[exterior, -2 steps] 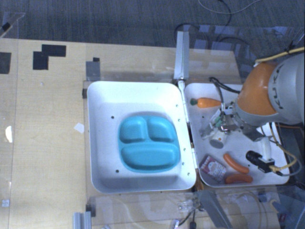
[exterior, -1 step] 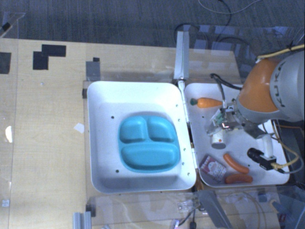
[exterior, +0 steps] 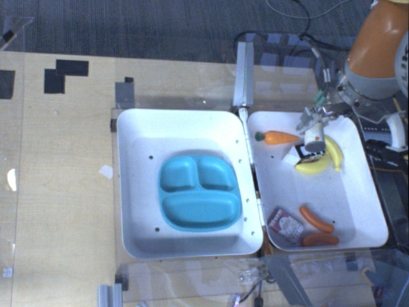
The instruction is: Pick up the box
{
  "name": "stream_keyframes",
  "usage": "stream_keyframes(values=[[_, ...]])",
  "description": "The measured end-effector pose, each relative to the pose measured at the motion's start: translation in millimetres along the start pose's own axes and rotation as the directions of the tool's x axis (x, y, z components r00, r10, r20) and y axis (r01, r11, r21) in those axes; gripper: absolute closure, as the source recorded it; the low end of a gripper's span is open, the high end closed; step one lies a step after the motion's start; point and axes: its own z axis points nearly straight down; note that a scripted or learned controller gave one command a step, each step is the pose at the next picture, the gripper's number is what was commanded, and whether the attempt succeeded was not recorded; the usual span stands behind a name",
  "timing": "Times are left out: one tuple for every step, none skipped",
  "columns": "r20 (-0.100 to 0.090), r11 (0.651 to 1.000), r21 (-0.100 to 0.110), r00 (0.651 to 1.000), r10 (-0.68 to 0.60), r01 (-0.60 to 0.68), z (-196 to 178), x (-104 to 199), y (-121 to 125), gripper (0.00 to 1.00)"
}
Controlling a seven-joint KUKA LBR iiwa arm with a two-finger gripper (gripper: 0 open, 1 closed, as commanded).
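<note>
A small dark red box (exterior: 285,225) with a pale label lies flat near the front left corner of the right bin (exterior: 358,190). My gripper (exterior: 314,138) hangs low at the back of that bin, right over the yellow banana (exterior: 323,160) and just right of the orange carrot (exterior: 279,137). It is well apart from the box, which lies toward the bin's near side. A small white and black piece (exterior: 299,155) shows at the gripper's tip, beside the banana; I cannot make out what it is.
Two reddish sausages (exterior: 317,228) lie just right of the box. The left bin (exterior: 131,171) holds a blue divided plate (exterior: 199,192). A metal divider (exterior: 243,75) rises between the bins at the back. The arm's orange band (exterior: 377,24) fills the upper right.
</note>
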Motion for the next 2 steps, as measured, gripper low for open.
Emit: stream_keyframes(values=[[-0.004,0.965,0.002,0.965,-0.263,0.263,44.3,85.4,15.8,1.0],[-0.003,0.965,0.002,0.965,-0.263,0.263,44.1,85.3,15.8,0.0]])
